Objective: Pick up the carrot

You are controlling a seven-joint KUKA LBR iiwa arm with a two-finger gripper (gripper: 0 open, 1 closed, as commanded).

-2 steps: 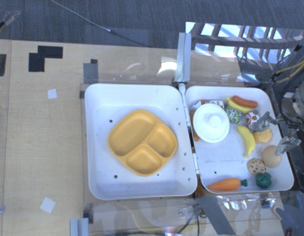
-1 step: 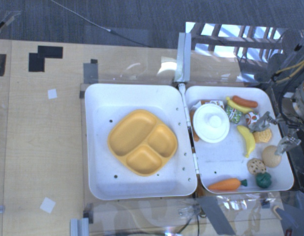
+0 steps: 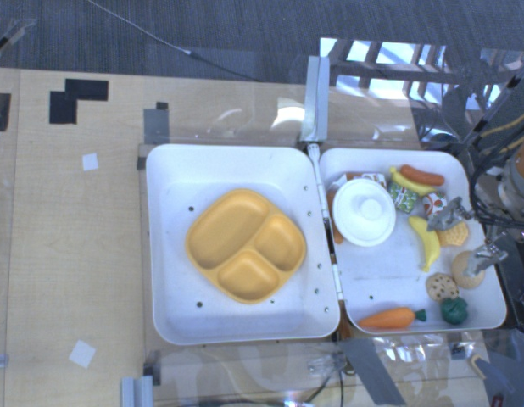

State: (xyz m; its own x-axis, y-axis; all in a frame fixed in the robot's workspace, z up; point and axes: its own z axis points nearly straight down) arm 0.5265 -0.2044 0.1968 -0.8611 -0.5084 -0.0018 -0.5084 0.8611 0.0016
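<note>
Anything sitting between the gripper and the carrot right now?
Partly. The two-finger gripper sits at the right bin's right edge; the orange toy carrot lies at the bin's front wall. A round chocolate-chip cookie lies roughly between them; a dark green broccoli piece sits beside the carrot's tip.

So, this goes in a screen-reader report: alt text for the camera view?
A toy carrot lies at the near edge of the right bin among toy food, untouched. The left bin holds a yellow divided plate.

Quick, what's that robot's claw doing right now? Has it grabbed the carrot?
Gripper: state cannot be told; it sits at the right bin's edge. The carrot lies apart from it on the bin floor.
</note>
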